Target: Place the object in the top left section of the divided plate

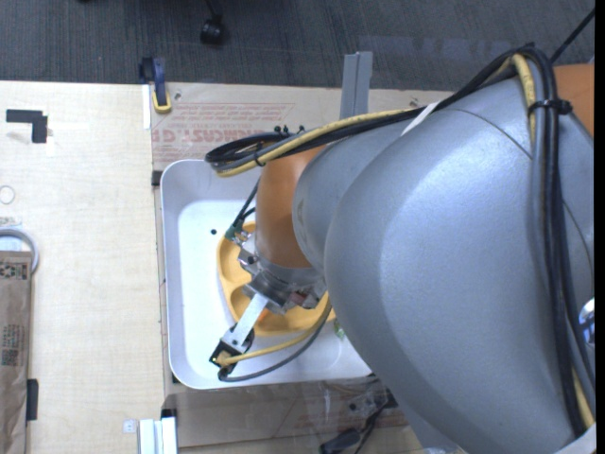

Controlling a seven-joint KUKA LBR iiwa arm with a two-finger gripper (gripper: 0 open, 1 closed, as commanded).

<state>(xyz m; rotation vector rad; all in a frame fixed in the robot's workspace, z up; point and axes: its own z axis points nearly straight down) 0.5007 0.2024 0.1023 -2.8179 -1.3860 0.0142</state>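
Observation:
A yellow-orange divided plate [230, 265] lies in the white bin [187, 282]. I see its left rim and a strip of its near side. The big grey arm reaches in from the right and hides most of the plate and the bin. The orange wrist band [279, 206] hangs over the plate's middle, and the gripper [274, 291] sits just below it, low over the plate. The wrist covers whatever lies between the gripper and the plate, including the plate's sections.
The bin's left wall and front left corner are bare white. Printed cardboard [227, 121] lies behind the bin. The wooden bench [85, 253] extends left, with a brown paper bag [11, 339] at its left edge and a small black bracket [28, 123].

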